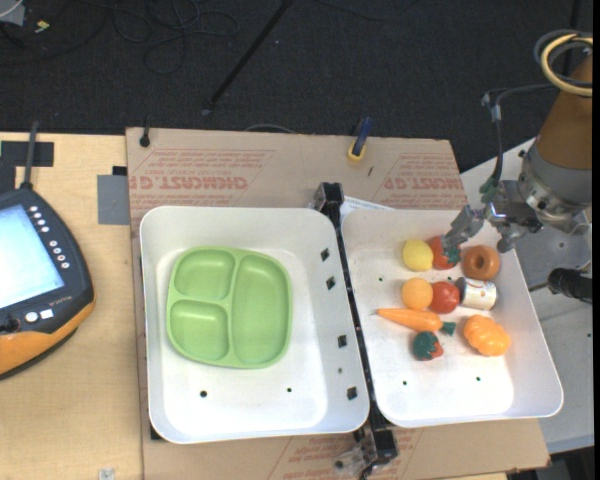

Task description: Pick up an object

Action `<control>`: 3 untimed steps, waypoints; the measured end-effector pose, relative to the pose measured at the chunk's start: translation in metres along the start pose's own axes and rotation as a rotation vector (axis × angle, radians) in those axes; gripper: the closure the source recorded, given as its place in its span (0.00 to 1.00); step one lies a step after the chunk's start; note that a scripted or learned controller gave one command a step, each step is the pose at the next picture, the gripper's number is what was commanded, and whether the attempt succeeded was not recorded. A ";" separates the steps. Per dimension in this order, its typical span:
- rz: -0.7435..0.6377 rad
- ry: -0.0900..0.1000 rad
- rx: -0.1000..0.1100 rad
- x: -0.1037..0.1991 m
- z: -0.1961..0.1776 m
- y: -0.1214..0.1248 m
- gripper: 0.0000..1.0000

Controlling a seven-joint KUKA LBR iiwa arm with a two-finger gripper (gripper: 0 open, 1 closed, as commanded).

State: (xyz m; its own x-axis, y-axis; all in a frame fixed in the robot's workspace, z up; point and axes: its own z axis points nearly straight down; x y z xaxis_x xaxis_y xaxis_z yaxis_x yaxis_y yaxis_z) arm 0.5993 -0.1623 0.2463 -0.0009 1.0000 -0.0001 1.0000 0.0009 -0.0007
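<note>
Toy food sits clustered in the right bin (525,393): a lemon (417,255), a doughnut (481,262), an orange (416,293), a carrot (410,319). The arm (565,138) reaches in from the right, angled down and leftward, its gripper (458,240) low by a red piece (442,253) between lemon and doughnut. Whether it grasps anything cannot be told.

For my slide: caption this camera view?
End effector reaches toy food in right bin; green divided plate sits in left bin.
</note>
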 end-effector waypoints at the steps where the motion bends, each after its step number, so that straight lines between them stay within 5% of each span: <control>1: -0.001 0.001 0.001 -0.001 -0.010 0.000 1.00; 2: -0.005 0.002 0.007 0.005 0.098 0.045 1.00; 3: -0.006 0.005 0.006 0.103 0.057 -0.032 1.00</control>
State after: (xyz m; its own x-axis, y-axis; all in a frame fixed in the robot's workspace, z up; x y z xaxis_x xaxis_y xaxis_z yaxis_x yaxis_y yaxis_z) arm 0.5667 -0.0597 0.1891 -0.0066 1.0000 0.0054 1.0000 0.0066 -0.0069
